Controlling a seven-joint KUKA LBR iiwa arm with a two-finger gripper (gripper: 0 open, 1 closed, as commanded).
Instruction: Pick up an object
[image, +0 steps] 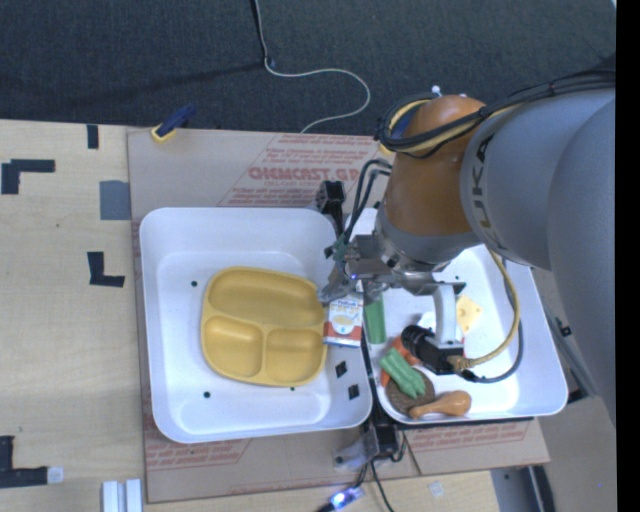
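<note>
Arm's bulk hides most of the right bin (535, 395); gripper (350, 290) sits at the yellow tray's (262, 325) 3 o'clock, grip state unclear.

The counter (60, 330) is pale wood with black angular marks. A printed cardboard sheet (280, 170) lies flat on it. On the cardboard sit two shallow white bins side by side: the left bin (165, 300) and, touching its right wall, the right bin (535, 370). A small blue-and-yellow object (172, 123) rests at the cardboard's far left corner.
</note>
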